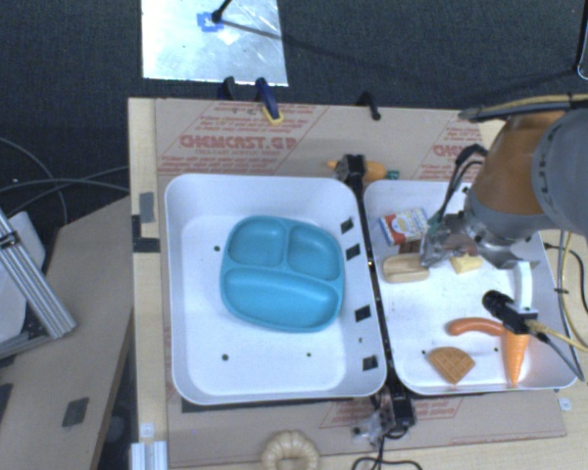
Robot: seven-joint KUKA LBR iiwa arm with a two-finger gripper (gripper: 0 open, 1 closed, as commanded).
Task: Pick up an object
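Nearest the bottom edge of the frame, a pale ring-shaped toy (293, 450) lies on the table (98, 262), just below the two white bins. Up from it, the left bin (191, 262) holds a blue divided plate (282, 272) at its centre. The right bin (412, 311) holds scattered toy food: a waffle-like cracker (452, 364) at lower middle, an orange sausage (478, 327) above it, a carrot (514, 356) to its right, a tan bread piece (405, 267) toward the left wall, a red-and-white carton (404, 226) above that, and a small yellow block (465, 261). The pincer (433, 246) hangs low over the bin's upper part, between the carton and the bread; whether it is open or closed cannot be told.
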